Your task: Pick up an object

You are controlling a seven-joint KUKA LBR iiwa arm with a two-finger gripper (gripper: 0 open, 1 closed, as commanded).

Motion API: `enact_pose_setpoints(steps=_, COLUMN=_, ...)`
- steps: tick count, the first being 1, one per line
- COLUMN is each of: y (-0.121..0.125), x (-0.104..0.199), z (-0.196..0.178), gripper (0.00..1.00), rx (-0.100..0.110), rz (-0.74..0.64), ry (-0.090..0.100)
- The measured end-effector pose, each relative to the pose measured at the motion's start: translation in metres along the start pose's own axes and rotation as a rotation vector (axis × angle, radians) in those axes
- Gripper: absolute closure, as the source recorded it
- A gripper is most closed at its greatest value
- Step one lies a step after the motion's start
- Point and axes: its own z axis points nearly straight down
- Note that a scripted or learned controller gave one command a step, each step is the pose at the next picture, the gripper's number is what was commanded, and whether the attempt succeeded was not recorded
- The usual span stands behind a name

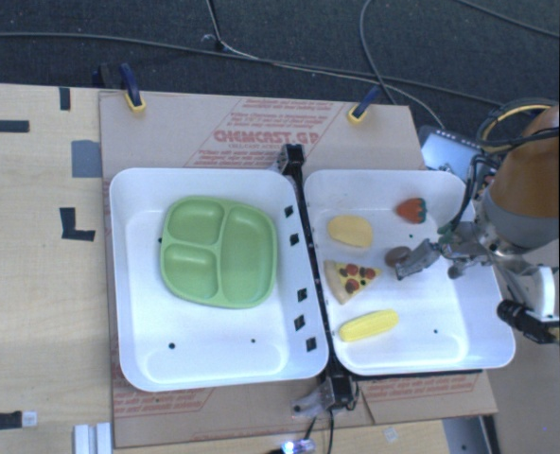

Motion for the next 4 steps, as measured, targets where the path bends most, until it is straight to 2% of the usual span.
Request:
enact_pose_setpoints(steps=1, y=-0.011, x=0.005, z=0.054, gripper=0.00, rx=0.001, rz=0.000, ry=0.001)
enact_pose_setpoints(steps=2, y=-0.009, x=0.005, z=0.041, gripper=1.00, rx=-0.003, rz=-0.001, ry=0.000)
enact_pose_setpoints(steps=3, y=-0.001, x=-0.002, z=-0.013, gripper=1.00, rx=-0.010, rz=0.000, ry=-0.002)
enact_pose_setpoints(steps=4, y=0.000, x=-0.002, z=-0.035, gripper=1.00, rx=-0.007, rz=0.000, ry=-0.001)
